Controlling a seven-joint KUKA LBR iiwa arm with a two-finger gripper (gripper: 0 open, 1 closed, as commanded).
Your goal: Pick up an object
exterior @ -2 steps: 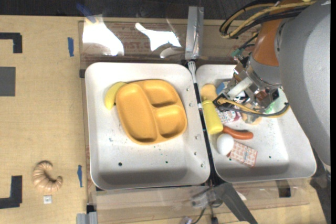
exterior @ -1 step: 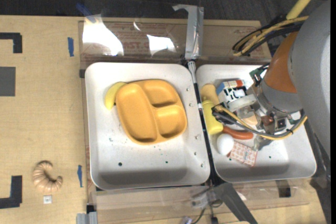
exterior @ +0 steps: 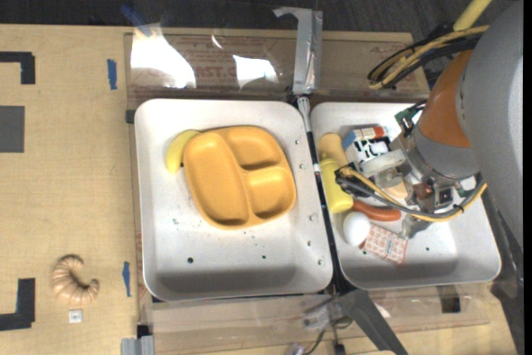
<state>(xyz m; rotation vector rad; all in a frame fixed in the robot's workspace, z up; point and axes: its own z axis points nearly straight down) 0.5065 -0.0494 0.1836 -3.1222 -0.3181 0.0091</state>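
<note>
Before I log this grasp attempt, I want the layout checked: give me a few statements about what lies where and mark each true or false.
1. The yellow divided tray lies in the left bin. True.
2. The white egg sits in the left bin. False: it is in the right bin, beside a patterned card.
3. The arm is over the right bin. True.
4. A croissant-shaped item lies inside a bin. False: it rests on the bench, left of both bins.
5. A yellow piece peeks out from the tray's left edge. True.
</note>
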